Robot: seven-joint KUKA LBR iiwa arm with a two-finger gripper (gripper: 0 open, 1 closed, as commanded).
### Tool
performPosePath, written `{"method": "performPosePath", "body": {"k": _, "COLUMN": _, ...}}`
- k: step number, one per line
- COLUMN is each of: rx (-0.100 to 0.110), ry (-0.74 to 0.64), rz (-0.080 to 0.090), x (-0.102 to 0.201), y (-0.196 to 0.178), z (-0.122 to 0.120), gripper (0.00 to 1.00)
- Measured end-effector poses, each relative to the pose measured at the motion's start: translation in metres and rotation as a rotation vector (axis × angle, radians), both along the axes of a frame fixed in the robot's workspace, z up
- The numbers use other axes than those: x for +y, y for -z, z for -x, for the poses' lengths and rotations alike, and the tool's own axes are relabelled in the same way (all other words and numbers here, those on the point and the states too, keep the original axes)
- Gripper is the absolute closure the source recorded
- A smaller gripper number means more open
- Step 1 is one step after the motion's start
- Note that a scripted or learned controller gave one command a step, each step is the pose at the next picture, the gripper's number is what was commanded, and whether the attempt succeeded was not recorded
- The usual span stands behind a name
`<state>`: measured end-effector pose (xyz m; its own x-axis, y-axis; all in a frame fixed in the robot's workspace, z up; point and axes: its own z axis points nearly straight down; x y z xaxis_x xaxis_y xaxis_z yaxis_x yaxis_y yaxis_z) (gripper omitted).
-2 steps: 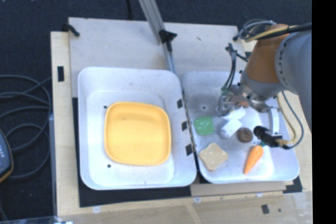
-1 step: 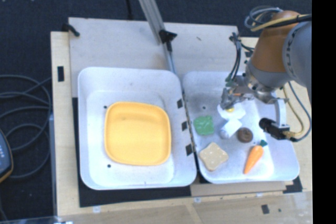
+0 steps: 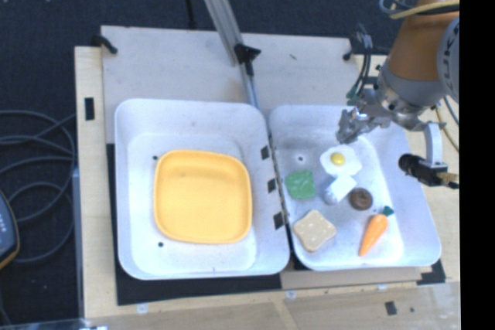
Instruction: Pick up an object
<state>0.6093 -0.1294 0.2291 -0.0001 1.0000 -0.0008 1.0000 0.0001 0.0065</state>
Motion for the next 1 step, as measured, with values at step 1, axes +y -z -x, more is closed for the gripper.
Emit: {"method": "performPosePath", "body": {"k": 1, "rx": 0.002, "ry": 0.0, "rz": -0.001, "x": -0.0005, "y": -0.0426, "z": -0.0007, "gripper": 1.0}}
